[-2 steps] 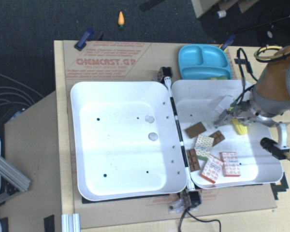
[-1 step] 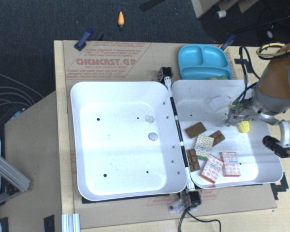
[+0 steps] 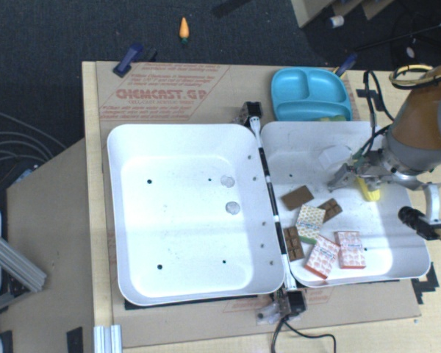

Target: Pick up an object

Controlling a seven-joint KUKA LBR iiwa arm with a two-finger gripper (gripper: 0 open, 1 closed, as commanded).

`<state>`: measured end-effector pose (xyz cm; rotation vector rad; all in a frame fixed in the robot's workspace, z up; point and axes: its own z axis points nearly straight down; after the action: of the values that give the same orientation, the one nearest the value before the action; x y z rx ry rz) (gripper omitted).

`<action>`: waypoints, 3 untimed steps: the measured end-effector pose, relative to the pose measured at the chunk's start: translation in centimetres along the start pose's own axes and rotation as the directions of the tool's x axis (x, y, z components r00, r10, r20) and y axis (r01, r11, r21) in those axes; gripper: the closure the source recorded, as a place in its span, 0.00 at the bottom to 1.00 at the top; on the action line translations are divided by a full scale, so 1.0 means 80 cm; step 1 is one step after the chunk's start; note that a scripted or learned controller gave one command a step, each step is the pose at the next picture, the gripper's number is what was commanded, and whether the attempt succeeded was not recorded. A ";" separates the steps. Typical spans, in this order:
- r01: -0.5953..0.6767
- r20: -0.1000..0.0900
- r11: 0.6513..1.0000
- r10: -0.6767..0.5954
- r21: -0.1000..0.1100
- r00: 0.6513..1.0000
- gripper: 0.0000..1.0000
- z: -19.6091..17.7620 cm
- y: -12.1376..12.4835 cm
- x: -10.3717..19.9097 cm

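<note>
Two white bins share the desk (image 3: 103,197). The right bin (image 3: 404,259) holds two red-patterned packets (image 3: 336,252), three brown pieces (image 3: 298,195) and a yellow block (image 3: 370,190) just beside the gripper (image 3: 353,169). A blue tray (image 3: 311,93) sits behind.

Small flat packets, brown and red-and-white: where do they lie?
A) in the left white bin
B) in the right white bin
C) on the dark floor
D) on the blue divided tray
B: the small flat packets are clustered on the floor of the right white bin, near the divider between the bins.
</note>
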<state>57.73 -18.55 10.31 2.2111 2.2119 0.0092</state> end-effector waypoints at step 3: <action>0.000 -0.006 1.000 0.000 0.011 1.000 0.00 0.009 -0.109 0.104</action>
<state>49.02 -10.22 9.41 2.2201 2.2205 0.0039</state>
